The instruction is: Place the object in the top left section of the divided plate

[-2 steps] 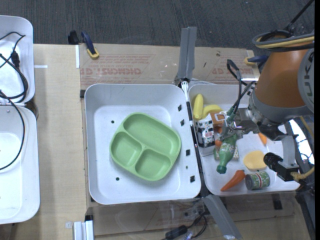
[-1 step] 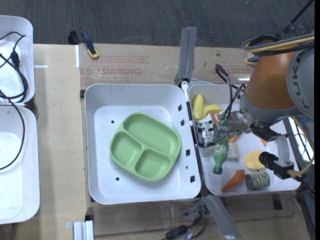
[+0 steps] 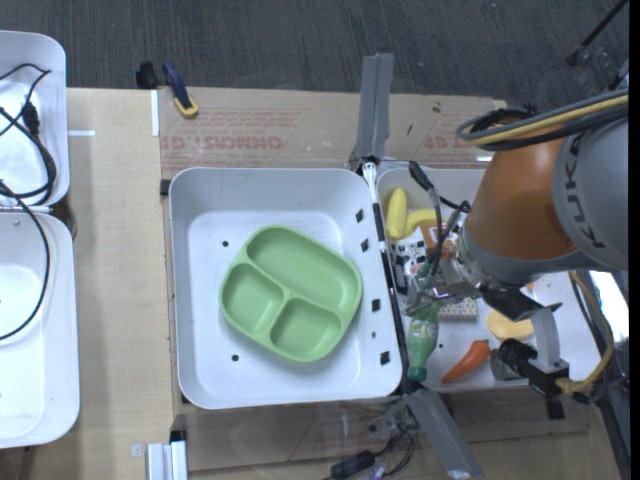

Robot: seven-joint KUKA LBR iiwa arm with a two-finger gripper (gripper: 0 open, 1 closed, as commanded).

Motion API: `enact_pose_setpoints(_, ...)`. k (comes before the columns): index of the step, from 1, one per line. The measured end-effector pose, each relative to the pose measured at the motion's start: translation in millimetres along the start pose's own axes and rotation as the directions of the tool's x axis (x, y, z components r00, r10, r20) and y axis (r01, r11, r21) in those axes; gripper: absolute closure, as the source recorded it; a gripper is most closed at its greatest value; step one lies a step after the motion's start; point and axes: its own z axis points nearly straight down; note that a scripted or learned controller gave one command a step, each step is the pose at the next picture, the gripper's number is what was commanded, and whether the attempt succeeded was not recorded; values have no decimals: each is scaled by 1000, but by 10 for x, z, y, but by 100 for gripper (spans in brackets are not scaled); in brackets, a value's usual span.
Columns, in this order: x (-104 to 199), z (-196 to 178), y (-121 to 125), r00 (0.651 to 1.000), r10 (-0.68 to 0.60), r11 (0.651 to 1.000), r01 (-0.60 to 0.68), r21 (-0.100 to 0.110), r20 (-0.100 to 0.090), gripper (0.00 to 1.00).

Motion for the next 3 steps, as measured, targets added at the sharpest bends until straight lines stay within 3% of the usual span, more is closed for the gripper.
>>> enact_pose_setpoints(1, 39, -3, 9, 998, 67, 998, -67, -1, 0, 100)
enact_pose_setpoints(2, -244, -261, 437, 996, 91, 996, -91, -2, 1, 100)
enact_pose_setpoints(3, -808, -974, 794, 998, -68, 998, 68, -3, 3, 100)
